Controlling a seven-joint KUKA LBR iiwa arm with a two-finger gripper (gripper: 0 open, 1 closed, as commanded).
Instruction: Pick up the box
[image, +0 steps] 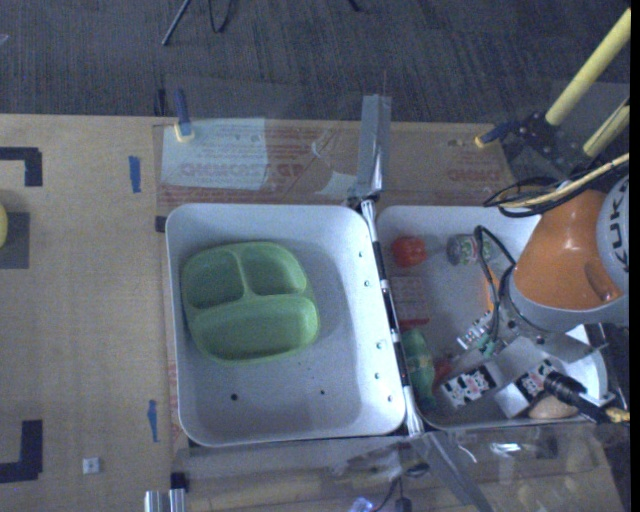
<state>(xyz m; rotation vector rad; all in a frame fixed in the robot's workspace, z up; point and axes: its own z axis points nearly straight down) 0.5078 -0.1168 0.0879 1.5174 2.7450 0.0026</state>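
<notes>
The end effector (478, 375) hangs low over the right bin's (440, 225) cluttered near edge, grip state unreadable; it may snag neighbouring items.

Left bin (190, 420) holds a green divided tray (250, 300), lying flat toward its far-left corner. Right bin (430, 225) holds a red item (408, 251) near its far-left corner and a green bottle (417, 362) along its left wall.

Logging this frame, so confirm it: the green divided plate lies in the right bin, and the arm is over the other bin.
Not quite. The camera view shows the green divided plate lying in the left bin, not the right one. The arm is over the other bin, the one on the right, as you said.
</notes>
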